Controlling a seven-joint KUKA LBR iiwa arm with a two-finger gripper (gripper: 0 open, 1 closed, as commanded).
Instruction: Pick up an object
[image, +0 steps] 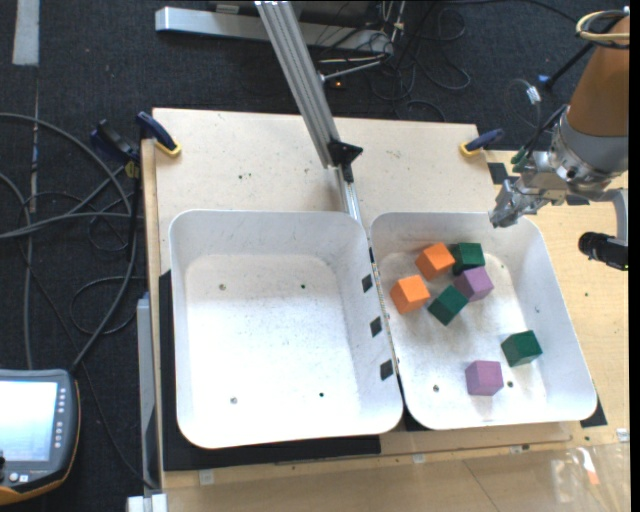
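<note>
Gripper (505, 212) hangs at the upper right of the frame, over the back rim of the right shallow white plastic bin (560, 330) — I cannot tell its state, and nothing shows in it. Small foam cubes — orange (435, 259), green (521, 347), purple (484, 377) — lie below-left, apart from it, bare floor between them.

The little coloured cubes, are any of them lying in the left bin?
No, all seven cubes, such as the orange cube and the purple cube, lie in the right bin, none in the left bin.
</note>
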